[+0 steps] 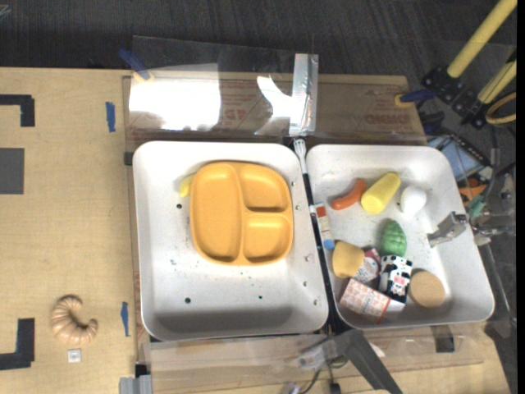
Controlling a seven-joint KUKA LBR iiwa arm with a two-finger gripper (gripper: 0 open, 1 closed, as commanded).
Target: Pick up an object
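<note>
The right bin [467,298] holds several small objects: a red sausage [348,194], a yellow cylinder [381,193], a white egg [412,199], a green ribbed piece [394,239], a yellow cup [348,258], a black-and-white cow figure [397,275], a tan round piece [426,288] and a red-and-white packet [364,298]. My gripper [449,226] shows as a grey metal part over the right bin's right rim, to the right of the green piece and apart from every object. Nothing is seen held in it.
The left bin [164,286] carries an orange divided plate [241,213]. A croissant-shaped toy [74,319] lies on the bench at the far left. Clear plastic sheeting [213,97] stands behind the bins. Cables and yellow bars [484,31] crowd the right side.
</note>
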